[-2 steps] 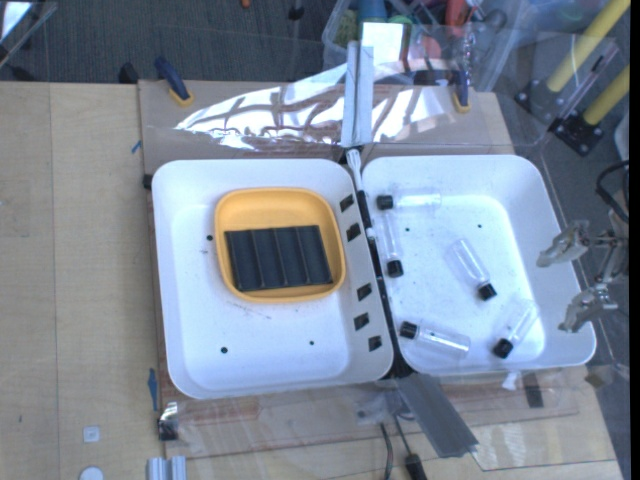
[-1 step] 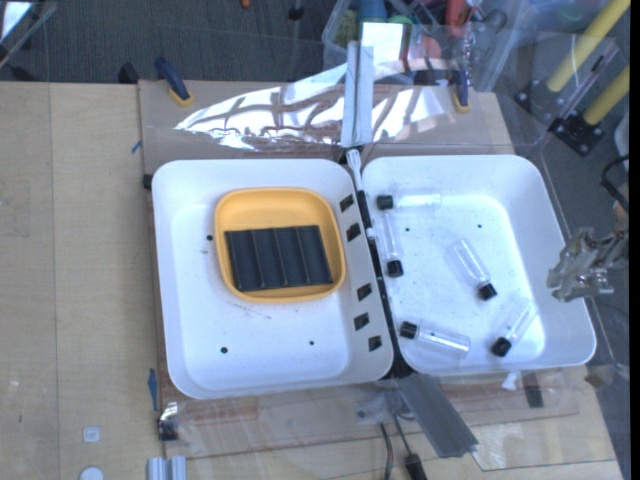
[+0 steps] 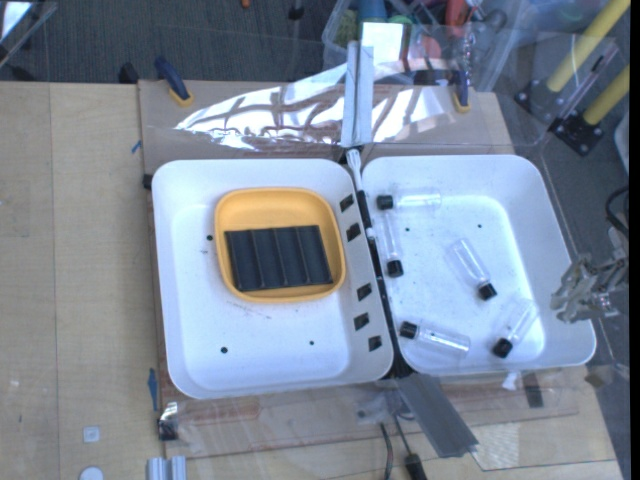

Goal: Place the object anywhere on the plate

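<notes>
The claw is a pale, metallic shape at the right rim of the right bin, over the rim and clear of everything inside. It is too small and faint to tell if it is open or closed, and nothing can be seen held in it.

Nearest to it, in the bin's front right corner, lies a clear vial, slanted, with its black cap toward the front. A second vial lies near the middle of the bin, also slanted, cap toward the claw's side. A third vial lies along the front wall, with its cap pointing toward the divider between the bins. A fourth vial lies close beside the divider, running front to back with the cap at the front end. A fifth vial lies near the back wall, cap toward the divider. All five lie flat on the bin floor, apart from each other, and none is on the plate.

A row of small black clips runs along the divider. Across it, in the left bin, sits the yellow plate, toward the back of the bin. A black ridged pad lies on the plate and covers most of its floor.

Both bins rest on a tan surface. Behind them lies crumpled foil, with a blue clamp at the left back corner and a clear box of coloured bits farther back.
</notes>
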